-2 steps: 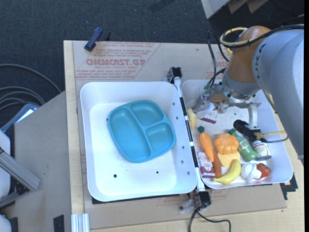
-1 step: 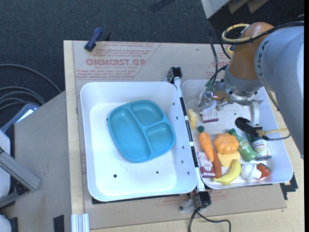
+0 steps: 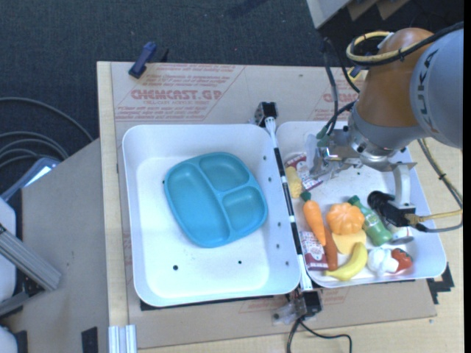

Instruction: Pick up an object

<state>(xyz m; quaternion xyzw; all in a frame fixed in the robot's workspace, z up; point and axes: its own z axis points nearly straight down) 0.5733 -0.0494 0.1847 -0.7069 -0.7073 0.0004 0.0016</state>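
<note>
My gripper [image 3: 321,169] hangs low over the far left part of the right bin [image 3: 433,235], just above a small yellow piece [image 3: 296,187] and a red-and-white packet [image 3: 296,162]. Nearer the front of the same bin lie a carrot [image 3: 314,220], an orange fruit [image 3: 345,218], a banana [image 3: 350,264], a green bottle [image 3: 373,223] and a red-and-white item [image 3: 391,259]. The arm's grey and orange wrist [image 3: 390,87] hides the far part of this bin.
The left bin [image 3: 147,219] holds a blue divided plate [image 3: 215,197]. A black-edged divider [image 3: 283,197] runs between the two bins. A blue clip [image 3: 142,59] lies on the board at the far left. Cables loop around the wrist.
</note>
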